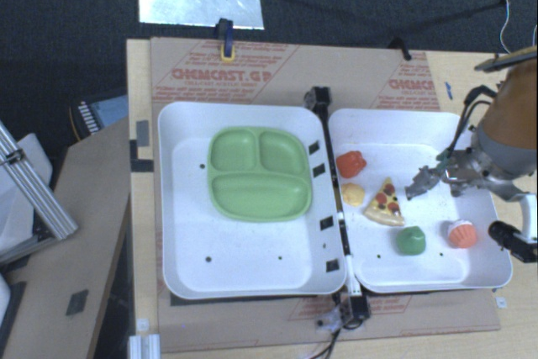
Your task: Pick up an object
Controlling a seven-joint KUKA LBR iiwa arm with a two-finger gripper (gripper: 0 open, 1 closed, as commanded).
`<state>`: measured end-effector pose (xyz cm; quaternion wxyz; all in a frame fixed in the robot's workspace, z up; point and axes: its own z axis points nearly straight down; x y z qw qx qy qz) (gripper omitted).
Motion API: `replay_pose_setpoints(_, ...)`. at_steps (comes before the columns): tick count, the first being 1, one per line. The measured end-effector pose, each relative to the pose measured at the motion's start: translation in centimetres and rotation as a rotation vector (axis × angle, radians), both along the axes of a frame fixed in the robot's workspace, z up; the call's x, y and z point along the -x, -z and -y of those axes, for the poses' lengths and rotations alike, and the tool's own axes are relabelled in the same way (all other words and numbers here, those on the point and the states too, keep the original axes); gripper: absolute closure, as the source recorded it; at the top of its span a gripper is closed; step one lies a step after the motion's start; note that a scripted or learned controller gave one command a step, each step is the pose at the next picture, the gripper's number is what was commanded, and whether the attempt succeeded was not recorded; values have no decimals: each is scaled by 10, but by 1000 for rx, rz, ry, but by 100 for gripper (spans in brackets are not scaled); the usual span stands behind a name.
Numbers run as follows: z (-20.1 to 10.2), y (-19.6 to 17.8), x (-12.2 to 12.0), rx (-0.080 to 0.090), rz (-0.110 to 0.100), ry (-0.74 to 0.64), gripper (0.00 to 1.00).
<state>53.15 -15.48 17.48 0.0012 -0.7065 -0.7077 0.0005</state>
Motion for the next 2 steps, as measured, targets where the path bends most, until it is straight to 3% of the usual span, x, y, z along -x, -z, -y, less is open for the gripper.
replay_pose_setpoints(1,-11,54,0,-1,-1,1,0)
replay_pose_setpoints(2,-10,41,-2,2,6,1,100)
